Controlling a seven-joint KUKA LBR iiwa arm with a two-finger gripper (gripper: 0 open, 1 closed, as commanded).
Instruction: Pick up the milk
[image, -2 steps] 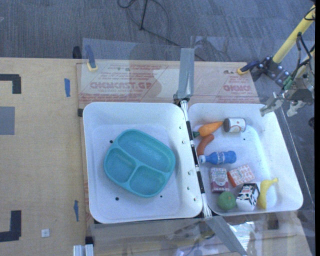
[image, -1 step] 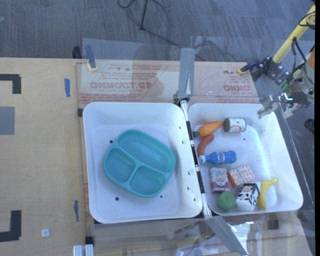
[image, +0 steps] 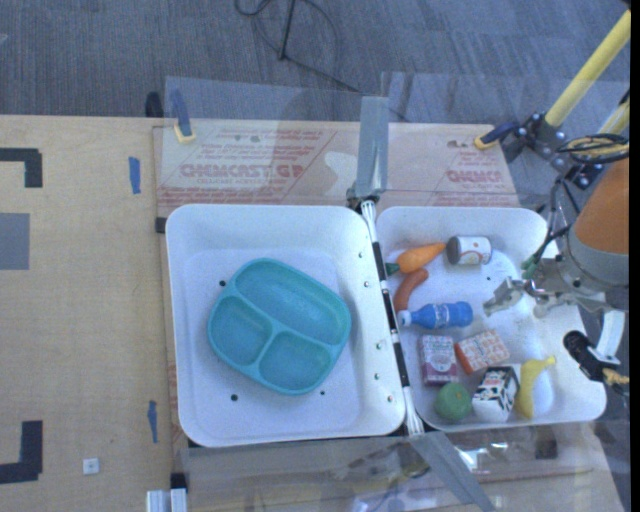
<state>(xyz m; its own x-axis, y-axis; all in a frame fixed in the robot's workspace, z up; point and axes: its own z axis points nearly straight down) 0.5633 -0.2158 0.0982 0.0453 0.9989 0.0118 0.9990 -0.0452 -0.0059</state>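
Milk (image: 494, 393), a cow-patterned carton, lies at right bin's (image: 585, 407) front edge, wedged between green ball (image: 454, 401) and banana (image: 535, 385). Tool (image: 508, 294) hovers farther back, above the clutter, nothing in it; grip state indeterminable

The right bin (image: 480, 222) is crowded: the milk (image: 495, 393) sits wedged between a green ball (image: 453, 401) and a banana (image: 534, 385). Bare floor lies open along the left bin (image: 265, 235) around the teal plate (image: 279, 326).

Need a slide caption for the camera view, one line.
KUKA gripper hovers over the right bin of toy groceries, up-frame of the cow-print milk carton; teal divided plate in the left bin.
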